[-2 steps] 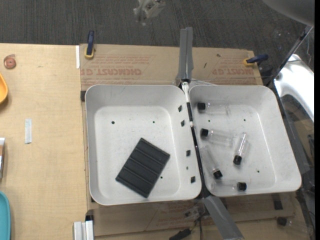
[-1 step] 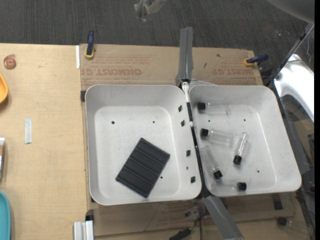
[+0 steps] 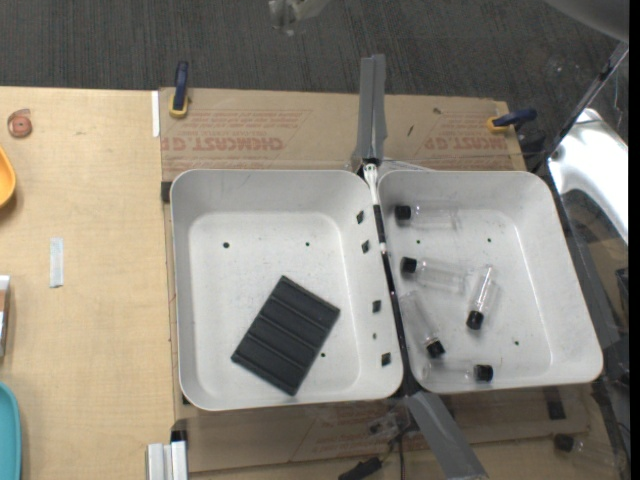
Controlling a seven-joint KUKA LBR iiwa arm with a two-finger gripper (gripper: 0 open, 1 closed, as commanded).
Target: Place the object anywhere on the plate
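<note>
Camera view: ribbed plate lies near left bin's front wall.

I work in a lab: two shallow white plastic bins clamped on a cardboard-covered bench, with clear black-capped vials.

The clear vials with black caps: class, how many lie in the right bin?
5. One vial near the back left, one mid-left, one in the middle, one lower left, one by the front wall. Clear glass may hide more.
</note>
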